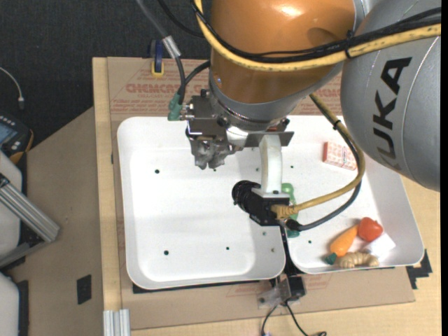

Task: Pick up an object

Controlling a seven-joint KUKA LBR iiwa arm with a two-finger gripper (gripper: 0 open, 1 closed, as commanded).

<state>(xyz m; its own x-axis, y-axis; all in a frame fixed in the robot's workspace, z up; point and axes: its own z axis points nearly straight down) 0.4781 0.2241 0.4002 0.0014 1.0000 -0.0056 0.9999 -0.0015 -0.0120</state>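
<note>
White bins sit side by side on a cardboard sheet. Above the left bin, toward its far edge, hangs the gripper, a dark grey block under the arm's orange band. Whether its claw is open or shut cannot be told from this slant, and nothing can be seen held in it.

Objects lie in the right bin, well apart from the gripper. At the near right corner an orange carrot lies tilted, with a red tomato touching its right end. Just in front of them sits a pale knobbly piece, perhaps ginger. Farther back in the same bin lies a small red-and-white packet, partly hidden by the arm.

Between the bins, a white bracket runs down to a black fitting, from which a yellow cable loops right and up toward the arm. Something small and green shows just beside the fitting.
</note>
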